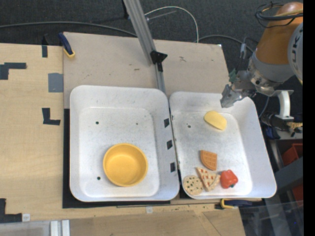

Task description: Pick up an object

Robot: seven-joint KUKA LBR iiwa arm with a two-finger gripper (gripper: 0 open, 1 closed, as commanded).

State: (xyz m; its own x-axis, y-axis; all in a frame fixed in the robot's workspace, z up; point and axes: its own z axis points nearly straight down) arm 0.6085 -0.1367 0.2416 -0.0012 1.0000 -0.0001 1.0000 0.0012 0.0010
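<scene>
In the right bin (246,132) a pale yellow lump (215,120) lies near the far side. Toward the near edge sit an orange waffle piece (208,159), a pizza slice (207,179), a round cookie (192,185) and a red pepper-like piece (228,179). My gripper (230,98) hangs over the bin's far right corner, just up and right of the yellow lump, apart from it. Nothing shows between its fingers.
A yellow bowl (125,164) sits in the left bin (88,107) near its front. A grey metal post (142,26) slants up from the gap between the bins. Cables trail across the back of the bench.
</scene>
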